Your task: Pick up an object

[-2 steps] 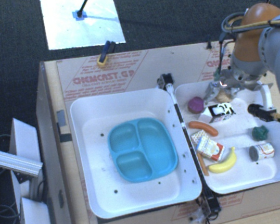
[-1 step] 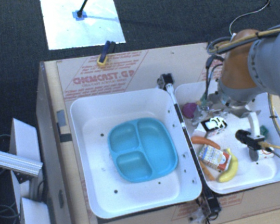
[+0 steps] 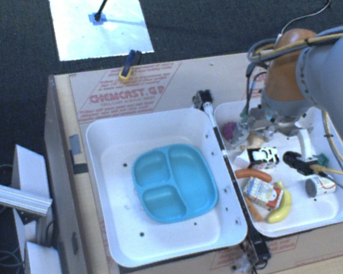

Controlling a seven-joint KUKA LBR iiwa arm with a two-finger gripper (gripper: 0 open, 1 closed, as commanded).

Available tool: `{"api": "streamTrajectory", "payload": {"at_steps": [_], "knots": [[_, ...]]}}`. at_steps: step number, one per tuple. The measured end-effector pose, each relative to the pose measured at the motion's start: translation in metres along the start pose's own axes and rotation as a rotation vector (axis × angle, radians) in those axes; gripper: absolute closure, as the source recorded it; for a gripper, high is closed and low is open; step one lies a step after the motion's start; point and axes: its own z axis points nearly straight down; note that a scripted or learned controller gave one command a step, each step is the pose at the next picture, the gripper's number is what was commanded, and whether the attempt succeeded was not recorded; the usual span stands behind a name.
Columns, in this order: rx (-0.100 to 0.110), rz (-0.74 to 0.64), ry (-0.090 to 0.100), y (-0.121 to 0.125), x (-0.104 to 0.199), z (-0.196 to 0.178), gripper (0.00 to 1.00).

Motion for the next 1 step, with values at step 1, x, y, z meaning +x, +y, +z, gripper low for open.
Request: {"api": "streamTrajectory", "payload": {"at_steps": [1], "knots": [[0.002,0.004,0.000,-0.0218,-0.0017,0.0006,0.00]]}}
